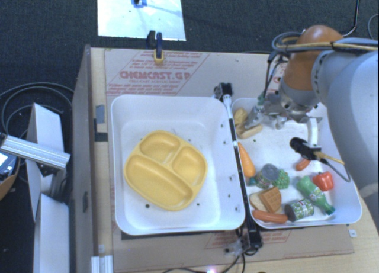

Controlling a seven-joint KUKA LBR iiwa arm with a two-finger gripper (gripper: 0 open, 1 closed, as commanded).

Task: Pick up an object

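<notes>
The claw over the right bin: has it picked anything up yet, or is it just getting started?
Nothing looks picked up yet. The claw sits low at the far left corner of the right bin, by some pale food pieces; whether it grips one is unclear. The carrot, green bottle and can lie in the bin. Lifting is left.

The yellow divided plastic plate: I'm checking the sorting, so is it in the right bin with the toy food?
No, the yellow divided plastic plate lies alone in the left white bin.

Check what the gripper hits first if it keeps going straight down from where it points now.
Likely the pale banana-like piece at the right bin's upper left corner, just below the gripper. Depth is unclear from this slant, so it could meet the bin floor beside it.
</notes>
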